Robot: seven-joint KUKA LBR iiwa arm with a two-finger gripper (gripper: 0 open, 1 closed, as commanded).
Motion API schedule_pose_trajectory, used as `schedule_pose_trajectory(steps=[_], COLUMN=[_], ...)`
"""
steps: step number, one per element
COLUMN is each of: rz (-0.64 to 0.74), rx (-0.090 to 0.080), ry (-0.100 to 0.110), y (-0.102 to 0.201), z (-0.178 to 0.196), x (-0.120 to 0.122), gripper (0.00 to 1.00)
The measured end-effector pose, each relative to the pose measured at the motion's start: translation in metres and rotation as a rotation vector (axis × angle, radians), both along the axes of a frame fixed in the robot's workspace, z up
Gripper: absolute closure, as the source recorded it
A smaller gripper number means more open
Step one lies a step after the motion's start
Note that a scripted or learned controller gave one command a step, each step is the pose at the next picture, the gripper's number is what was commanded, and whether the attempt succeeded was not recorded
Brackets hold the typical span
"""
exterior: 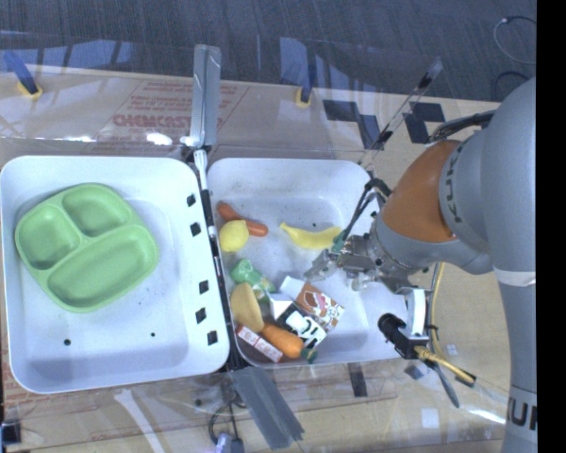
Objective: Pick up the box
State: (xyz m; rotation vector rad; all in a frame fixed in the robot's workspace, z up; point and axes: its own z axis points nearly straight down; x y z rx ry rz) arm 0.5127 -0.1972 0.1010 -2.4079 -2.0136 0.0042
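Note:
The box (pixel 308 316), a small carton printed in white, red and black, lies tilted at the front of the right bin (pixel 292 173) among toy foods. My gripper (pixel 344 258) hangs over the right side of that bin, just up and right of the box and apart from it. The grey arm with its orange band (pixel 424 206) reaches in from the right above it. Nothing shows between the fingers.
Around the box lie an orange carrot (pixel 281 341), a yellow-brown piece (pixel 247 308), a green piece (pixel 245 272), a yellow lemon (pixel 233 236), a red-orange piece (pixel 241 220) and a banana (pixel 309 235). The left bin (pixel 38 361) holds a green divided plate (pixel 85 245).

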Motion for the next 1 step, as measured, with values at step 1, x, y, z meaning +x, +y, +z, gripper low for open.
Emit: schedule_pose_trajectory(steps=[1], rz=[0.005], rx=[0.0], ry=[0.001], y=[0.0006], z=[0.0095], x=[0.0006], gripper=[1.0])
